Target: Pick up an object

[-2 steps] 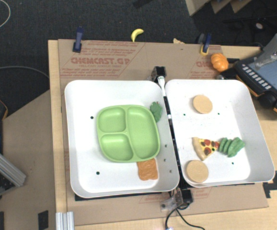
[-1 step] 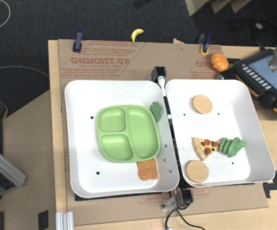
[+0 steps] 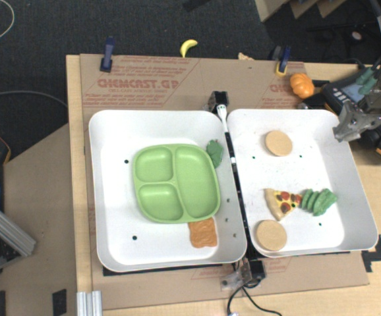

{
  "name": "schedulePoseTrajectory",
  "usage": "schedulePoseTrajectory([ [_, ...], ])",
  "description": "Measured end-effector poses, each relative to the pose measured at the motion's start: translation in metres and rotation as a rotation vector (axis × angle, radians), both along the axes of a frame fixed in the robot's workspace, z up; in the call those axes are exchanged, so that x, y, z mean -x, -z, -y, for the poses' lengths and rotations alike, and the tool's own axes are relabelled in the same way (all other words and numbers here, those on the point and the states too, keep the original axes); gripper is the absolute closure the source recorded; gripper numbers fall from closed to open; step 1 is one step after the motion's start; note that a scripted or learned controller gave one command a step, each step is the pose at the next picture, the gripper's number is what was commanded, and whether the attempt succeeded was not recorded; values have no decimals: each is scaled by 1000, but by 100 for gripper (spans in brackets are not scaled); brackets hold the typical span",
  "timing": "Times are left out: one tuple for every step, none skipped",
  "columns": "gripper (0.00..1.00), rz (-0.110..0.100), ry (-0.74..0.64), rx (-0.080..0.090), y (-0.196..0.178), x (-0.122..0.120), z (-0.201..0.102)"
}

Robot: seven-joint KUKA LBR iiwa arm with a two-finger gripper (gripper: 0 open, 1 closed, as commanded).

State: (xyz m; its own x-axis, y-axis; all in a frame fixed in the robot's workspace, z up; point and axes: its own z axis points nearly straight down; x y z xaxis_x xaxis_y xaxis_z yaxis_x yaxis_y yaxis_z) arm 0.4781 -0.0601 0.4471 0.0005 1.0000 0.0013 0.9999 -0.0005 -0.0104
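Note:
My gripper [image 3: 349, 128] hangs at the far right, over the upper right rim of the right bin [image 3: 329, 163], with nothing visibly in it. That bin holds a round tan disc [image 3: 279, 143] near its top, a pizza slice [image 3: 281, 203] beside a green leafy piece [image 3: 318, 201], and a second tan disc [image 3: 270, 235] at its front edge. The left bin [image 3: 111, 143] holds a green divided plate [image 3: 177, 180], a small green leafy piece [image 3: 215, 152] at the plate's upper right, and an orange-brown toast piece [image 3: 204, 233] below the plate.
An orange fruit [image 3: 301, 84] and a yellow banana [image 3: 188, 46] lie outside the bins at the back. Blue clamps [image 3: 107, 54] [image 3: 283, 59] hold the cardboard base. Black clips sit between the bins at the back [image 3: 219, 101] and front [image 3: 251, 268].

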Motion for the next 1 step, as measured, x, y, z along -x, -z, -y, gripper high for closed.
schedulePoseTrajectory([
  [100,4,-2,1,51,-1,-15],
])
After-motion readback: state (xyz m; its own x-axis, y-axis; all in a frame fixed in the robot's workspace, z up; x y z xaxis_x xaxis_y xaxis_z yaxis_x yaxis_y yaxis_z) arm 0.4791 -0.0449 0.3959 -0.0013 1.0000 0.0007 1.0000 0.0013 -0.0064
